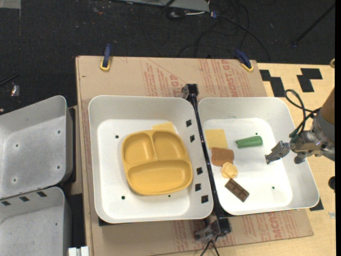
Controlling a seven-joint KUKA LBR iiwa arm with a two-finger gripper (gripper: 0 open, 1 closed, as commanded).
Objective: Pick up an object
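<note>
Brown bar [236, 190] lies low — gripper [277, 153] hovers beside green block [249, 141].

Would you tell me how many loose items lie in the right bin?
5: a yellow slice by the divider, brown block below it, green piece to its right, small yellow chunk, dark bar nearest the front.

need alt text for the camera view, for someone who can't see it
The end effector hovers over the right bin, near a green block, with nothing between its fingers. That bin also holds yellow, brown and dark brown pieces; the left bin holds a yellow divided plate.
</note>
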